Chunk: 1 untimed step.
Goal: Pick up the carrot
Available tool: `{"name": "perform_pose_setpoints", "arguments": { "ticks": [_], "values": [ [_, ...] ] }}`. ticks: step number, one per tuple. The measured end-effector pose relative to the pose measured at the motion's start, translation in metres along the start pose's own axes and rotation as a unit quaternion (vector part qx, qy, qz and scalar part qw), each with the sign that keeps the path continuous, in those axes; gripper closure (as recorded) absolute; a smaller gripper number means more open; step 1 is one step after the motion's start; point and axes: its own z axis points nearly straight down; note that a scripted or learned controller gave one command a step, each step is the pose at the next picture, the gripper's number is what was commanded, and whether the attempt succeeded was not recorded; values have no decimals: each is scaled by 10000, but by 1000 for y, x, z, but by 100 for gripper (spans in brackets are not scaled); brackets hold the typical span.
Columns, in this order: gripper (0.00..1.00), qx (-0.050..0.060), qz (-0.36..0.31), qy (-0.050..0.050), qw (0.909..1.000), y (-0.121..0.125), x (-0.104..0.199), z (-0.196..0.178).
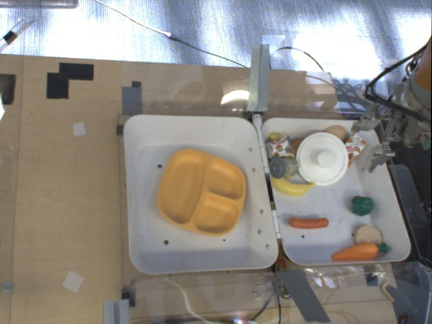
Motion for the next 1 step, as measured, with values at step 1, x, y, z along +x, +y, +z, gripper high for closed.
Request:
{"name": "perform_pose_setpoints", "arguments": {
  "ticks": [1],
  "values": [
    [0, -23, -522, 51, 9986, 41, 58, 119]
  ]
}}
